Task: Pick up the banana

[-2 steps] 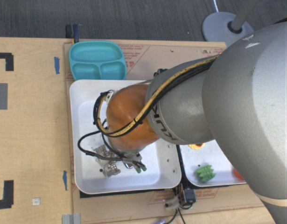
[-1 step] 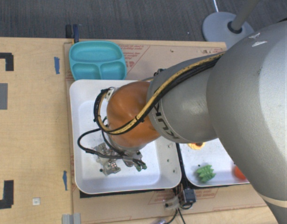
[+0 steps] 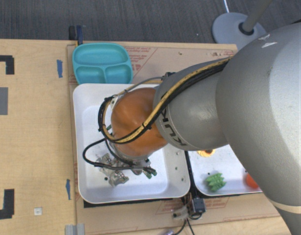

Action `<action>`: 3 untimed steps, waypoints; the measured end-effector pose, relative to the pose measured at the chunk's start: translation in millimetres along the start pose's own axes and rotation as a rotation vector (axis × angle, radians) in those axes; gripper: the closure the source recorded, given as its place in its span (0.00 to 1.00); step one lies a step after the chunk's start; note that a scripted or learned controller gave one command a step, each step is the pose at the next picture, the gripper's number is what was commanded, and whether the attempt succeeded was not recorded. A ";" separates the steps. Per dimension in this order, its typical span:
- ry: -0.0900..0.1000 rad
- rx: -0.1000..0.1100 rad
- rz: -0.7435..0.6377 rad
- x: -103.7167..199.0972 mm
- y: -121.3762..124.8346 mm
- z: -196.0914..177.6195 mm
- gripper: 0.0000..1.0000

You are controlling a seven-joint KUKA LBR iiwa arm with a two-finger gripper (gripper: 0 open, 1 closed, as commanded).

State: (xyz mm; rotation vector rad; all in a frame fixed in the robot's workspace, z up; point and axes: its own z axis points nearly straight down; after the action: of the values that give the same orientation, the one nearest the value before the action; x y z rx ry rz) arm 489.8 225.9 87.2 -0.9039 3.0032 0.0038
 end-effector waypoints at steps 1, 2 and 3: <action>0.004 0.000 0.258 3.0 1.1 0.5 1.00; -0.001 -0.001 0.259 1.6 1.3 -9.9 1.00; 0.004 -0.001 0.260 1.5 0.9 0.4 1.00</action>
State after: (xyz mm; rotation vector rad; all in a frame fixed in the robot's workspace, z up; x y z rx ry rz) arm 488.1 225.8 86.8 -0.5074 3.0993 0.0047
